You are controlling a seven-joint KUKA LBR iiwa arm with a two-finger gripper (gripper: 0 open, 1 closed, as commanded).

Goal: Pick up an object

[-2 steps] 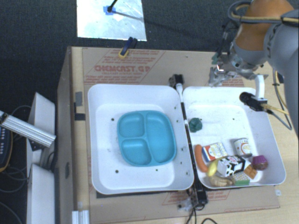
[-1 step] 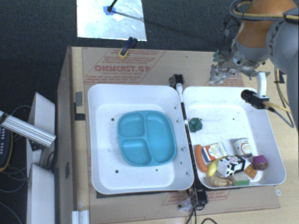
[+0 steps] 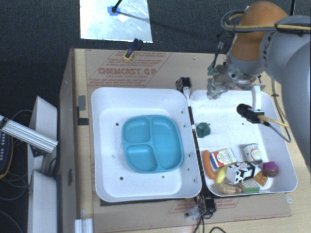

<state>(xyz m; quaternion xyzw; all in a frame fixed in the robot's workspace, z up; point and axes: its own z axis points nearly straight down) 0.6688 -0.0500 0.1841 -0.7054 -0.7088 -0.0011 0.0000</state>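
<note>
The gripper (image 3: 215, 92) is hovering over the right bin's (image 3: 228, 118) far-left corner, its finger state indiscernible, and should be descending squarely over the isolated green toy (image 3: 202, 128) by the left wall.

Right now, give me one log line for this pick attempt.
gripper: over right bin's far end, nothing seen held | toys piled near end | green toy: alone by divider | left bin: blue tray

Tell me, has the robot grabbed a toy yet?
Not yet. The gripper sits over the far end of the right bin, with nothing seen in it. The toys lie untouched: a green one by the divider, and a pile at the near end. Left to do: reach one, grab it, lift it.
</note>
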